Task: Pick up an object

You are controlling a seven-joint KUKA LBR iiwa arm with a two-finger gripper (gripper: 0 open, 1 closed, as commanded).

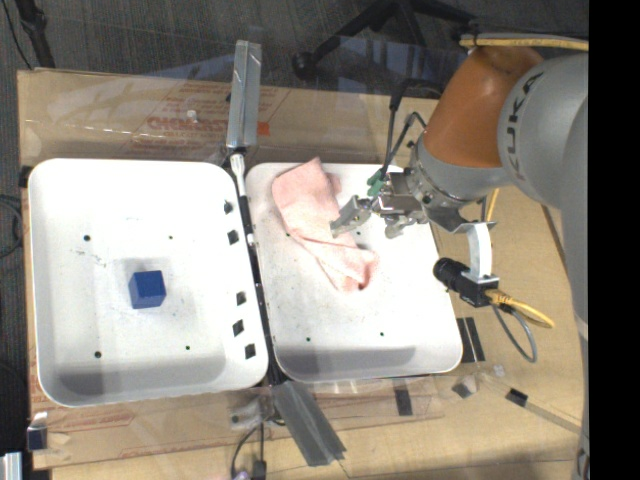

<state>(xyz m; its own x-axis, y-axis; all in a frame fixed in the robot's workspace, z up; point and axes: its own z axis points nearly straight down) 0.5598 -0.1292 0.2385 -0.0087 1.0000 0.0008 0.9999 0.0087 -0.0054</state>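
Note:
A crumpled pink cloth (318,224) lies in the right bin (400,338), spreading from its far left corner toward the middle. A small blue cube (147,288) rests in the left bin (60,368), left of centre. My gripper (372,220) hangs over the right bin at the cloth's right edge. Its fingers are open, one fingertip (349,214) close over the cloth and the other to the right over bare bin floor. Nothing is between them.
A raised divider with black clips (243,268) separates the two bins. A grey metal bar (242,93) stands behind the bins at their junction. The bench is brown board, with office chair legs beyond its far edge.

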